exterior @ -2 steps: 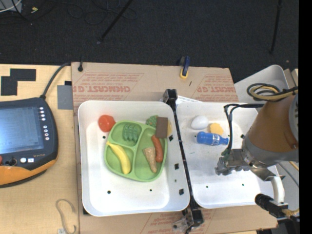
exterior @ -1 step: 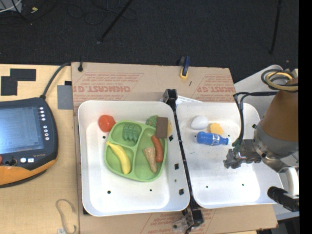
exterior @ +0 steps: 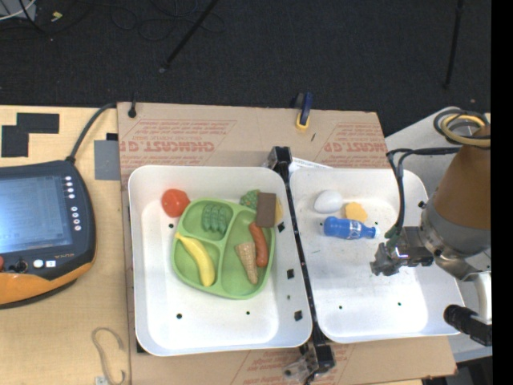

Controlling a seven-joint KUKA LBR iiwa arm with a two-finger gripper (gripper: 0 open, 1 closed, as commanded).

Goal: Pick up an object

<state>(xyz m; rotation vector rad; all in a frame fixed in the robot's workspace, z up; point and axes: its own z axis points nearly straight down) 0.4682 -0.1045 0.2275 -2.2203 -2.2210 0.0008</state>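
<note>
A blue bottle (exterior: 348, 229) lies on its side in the right bin (exterior: 361, 311), with a white egg-shaped object (exterior: 328, 201) and a small yellow-orange object (exterior: 356, 212) just behind it. My gripper (exterior: 387, 263) hangs low over the right bin, to the right of and slightly nearer than the bottle. Nothing shows between its fingers. The left bin (exterior: 208, 327) holds a green sectioned plate (exterior: 228, 283) with a banana (exterior: 197, 260), a carrot (exterior: 248, 263), a sausage (exterior: 259, 244) and green toy food (exterior: 214, 217).
A red tomato (exterior: 175, 202) lies beside the plate, and a brown block (exterior: 266, 208) leans at the plate's far edge. A teach pendant (exterior: 44, 229) rests left of the bins. A black divider bar (exterior: 292, 247) runs between the bins.
</note>
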